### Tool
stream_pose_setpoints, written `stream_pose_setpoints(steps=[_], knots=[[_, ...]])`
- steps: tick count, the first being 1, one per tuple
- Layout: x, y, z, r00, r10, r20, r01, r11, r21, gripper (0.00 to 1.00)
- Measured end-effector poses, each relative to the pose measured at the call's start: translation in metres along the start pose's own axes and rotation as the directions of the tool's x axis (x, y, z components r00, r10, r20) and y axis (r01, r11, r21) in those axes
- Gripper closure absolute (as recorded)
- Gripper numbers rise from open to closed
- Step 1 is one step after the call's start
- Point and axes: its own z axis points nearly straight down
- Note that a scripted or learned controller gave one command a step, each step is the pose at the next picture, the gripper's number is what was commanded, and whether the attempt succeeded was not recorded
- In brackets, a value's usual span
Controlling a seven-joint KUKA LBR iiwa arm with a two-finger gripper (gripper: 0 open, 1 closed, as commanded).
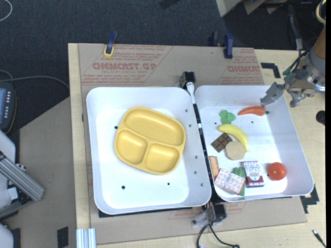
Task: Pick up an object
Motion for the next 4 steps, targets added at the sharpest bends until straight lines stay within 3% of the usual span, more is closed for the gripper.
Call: stream_pose_setpoints(steps=[1, 3, 4], knots=[[0.000, 0.003, -0.008, 1.000, -0.003, 0.003, 0.003, 1.000, -0.014, 0.00], [0.011, 0.011, 0.104, 1.000, -0.004, 0.002, 0.004, 1.000, -0.008, 0.00], [0.012, 0.011, 0.138, 1.000, -0.005, 0.002, 0.005, 1.000, -0.009, 0.00]])
